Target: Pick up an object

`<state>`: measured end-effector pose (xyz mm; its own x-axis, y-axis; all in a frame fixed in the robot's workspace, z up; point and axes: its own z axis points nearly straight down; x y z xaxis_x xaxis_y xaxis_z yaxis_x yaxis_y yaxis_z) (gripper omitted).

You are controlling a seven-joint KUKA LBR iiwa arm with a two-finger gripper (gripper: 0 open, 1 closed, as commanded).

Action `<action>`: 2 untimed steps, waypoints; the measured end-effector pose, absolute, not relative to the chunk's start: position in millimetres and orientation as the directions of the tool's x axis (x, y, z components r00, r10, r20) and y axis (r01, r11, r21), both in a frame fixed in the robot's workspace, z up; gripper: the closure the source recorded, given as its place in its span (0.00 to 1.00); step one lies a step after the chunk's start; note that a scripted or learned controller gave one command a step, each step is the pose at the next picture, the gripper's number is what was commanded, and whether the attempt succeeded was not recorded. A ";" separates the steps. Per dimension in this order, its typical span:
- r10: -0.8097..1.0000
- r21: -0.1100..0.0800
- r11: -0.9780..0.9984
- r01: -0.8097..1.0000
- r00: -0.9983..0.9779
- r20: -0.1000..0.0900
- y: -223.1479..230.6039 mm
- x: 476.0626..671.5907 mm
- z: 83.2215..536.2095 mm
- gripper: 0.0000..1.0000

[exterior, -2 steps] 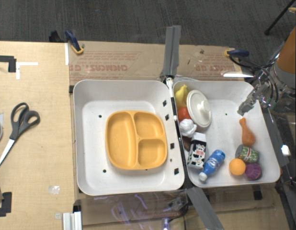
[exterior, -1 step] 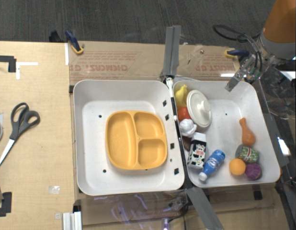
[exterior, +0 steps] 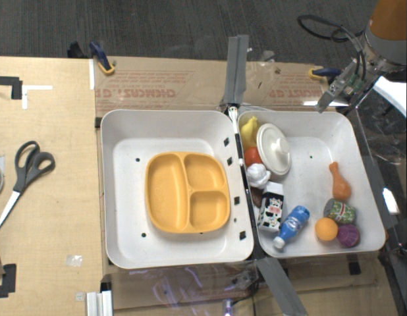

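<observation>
- The gripper (exterior: 336,91) hangs above the far right corner of the right bin (exterior: 307,125); whether it is open or closed cannot be told, and nothing shows in it.
- Nearest candidate: the white lid (exterior: 274,148), lying below-left of it.
- The orange pin (exterior: 339,182), long axis running near to far, lies apart and unobstructed.
- The blue bottle (exterior: 292,225), milk carton (exterior: 272,207) and balls crowd the near side.

Both bins look like smooth, slightly glossy white plastic: left bin (exterior: 118,196) and right bin (exterior: 361,170). I read the divided yellow tray (exterior: 188,192) as matt plastic. White lid (exterior: 274,148) at 12 o'clock of the right bin is glossy, ceramic-like or hard plastic, can't tell which. Blue bottle (exterior: 291,226) is shiny plastic. Bench (exterior: 45,242) is pale matt wood. Brown strip (exterior: 164,87) behind the bins looks like printed cardboard. Scissors (exterior: 22,176) have black plastic handles and metal blades.
</observation>
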<state>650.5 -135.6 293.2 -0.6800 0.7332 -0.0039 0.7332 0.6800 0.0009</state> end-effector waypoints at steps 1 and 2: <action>0.467 0.000 0.884 0.467 -0.884 -0.004 -186.9 613.5 300.1 1.00; 0.460 0.001 0.888 0.460 -0.888 -0.004 -222.0 630.6 136.3 1.00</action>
